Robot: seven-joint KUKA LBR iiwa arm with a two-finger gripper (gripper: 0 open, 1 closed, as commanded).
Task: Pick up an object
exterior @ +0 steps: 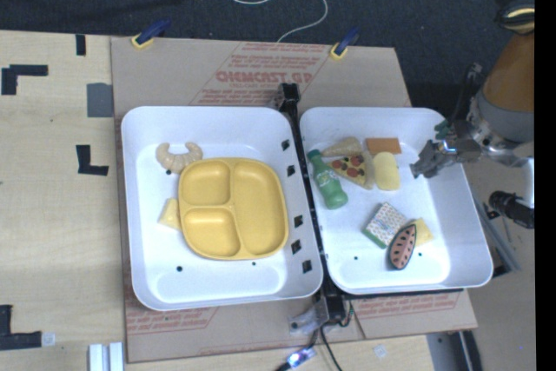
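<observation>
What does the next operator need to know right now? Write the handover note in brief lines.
Tool: over the right bin's right edge, holding nothing that I can see; finger state unreadable.
Right bin: green bottle, pizza slice, orange block, yellow piece, checkered packet, watermelon slice.
Left bin: yellow divided plate, croissant, a yellow wedge at the plate's left edge.
Done: nothing picked yet.
Left: lower onto an object, likely the yellow piece nearest the tool, grasp, lift.
</observation>
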